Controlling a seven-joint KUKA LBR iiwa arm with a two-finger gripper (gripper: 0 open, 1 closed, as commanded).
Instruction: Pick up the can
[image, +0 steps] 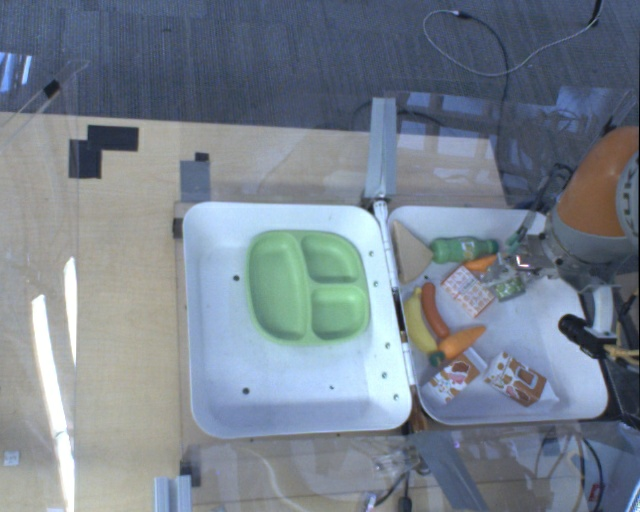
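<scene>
currently the gripper (519, 262) sits over the right bin (580, 400); finger state cannot be told. no can is identifiable; likely rigid, light, slippery: grasp mid-body.

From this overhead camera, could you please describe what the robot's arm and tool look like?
The arm enters from the right: a rounded grey body with a broad orange band above the wrist. The tool is a small metallic, grey assembly. A black part sits lower along the right edge.
</scene>
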